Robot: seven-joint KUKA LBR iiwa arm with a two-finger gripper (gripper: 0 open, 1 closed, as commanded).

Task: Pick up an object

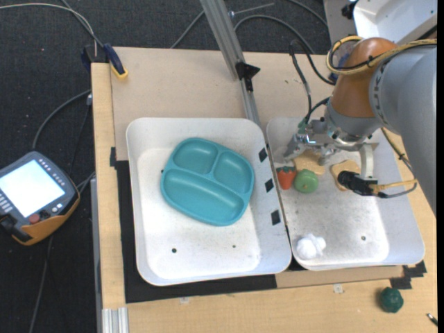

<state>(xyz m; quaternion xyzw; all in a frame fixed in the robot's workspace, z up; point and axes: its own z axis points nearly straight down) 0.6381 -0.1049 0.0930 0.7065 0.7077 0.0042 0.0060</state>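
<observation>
in right bin [399, 236] far-left corner: tool [310, 149] | grip unclear | green ball [306, 180] nr left wall

We found no text, label, brand or number that we could read; the handheld screen [31, 189] at left showed blank white.

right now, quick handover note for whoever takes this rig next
Gripper: low over the top of the right bin; nothing seen held, open or shut unclear.
Things: green ball and orange piece just below the gripper, tan piece under it, white lump near the bin's lower edge. Teal tray in the left bin. A dark green ball lies on the bench.
Done: no pick yet.
Left: grasp and lift one.
</observation>
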